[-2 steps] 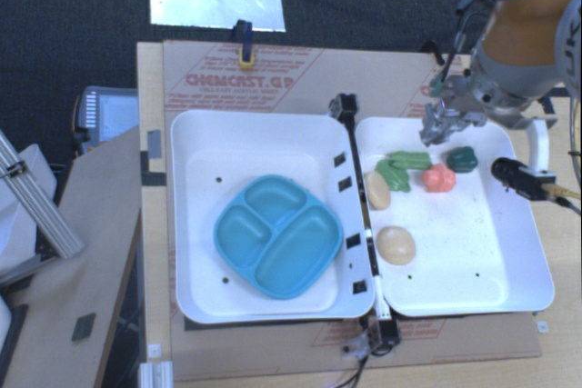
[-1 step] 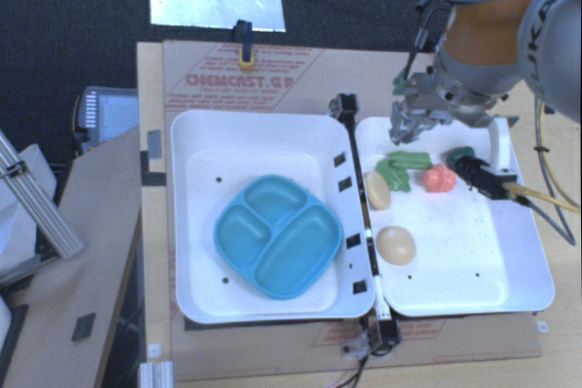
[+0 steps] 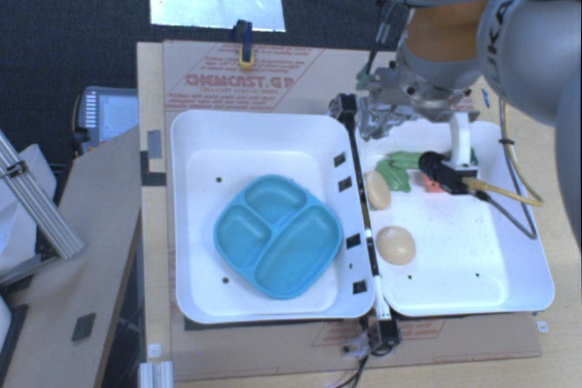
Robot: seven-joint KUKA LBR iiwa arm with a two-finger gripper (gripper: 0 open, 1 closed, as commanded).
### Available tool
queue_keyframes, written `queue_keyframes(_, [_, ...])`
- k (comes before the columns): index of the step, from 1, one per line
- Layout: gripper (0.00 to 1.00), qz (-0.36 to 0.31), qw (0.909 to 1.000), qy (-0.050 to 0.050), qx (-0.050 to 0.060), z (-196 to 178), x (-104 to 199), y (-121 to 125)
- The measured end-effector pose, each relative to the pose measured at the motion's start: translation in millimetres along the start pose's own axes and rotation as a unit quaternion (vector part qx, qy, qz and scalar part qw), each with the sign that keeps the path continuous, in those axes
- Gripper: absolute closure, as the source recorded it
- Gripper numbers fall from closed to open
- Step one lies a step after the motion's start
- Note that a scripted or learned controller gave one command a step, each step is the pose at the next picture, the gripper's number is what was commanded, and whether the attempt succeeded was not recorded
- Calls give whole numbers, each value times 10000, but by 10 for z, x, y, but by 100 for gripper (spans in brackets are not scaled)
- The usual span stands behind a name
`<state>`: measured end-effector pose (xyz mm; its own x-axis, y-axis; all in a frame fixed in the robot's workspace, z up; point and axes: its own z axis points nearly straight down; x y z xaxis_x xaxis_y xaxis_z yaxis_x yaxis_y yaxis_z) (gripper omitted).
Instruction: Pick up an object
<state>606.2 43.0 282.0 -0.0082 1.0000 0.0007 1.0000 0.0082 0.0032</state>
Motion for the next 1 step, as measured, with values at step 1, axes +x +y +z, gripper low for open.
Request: queue_keyframes(1, [100,-4,10000,2,2,99,586,78])
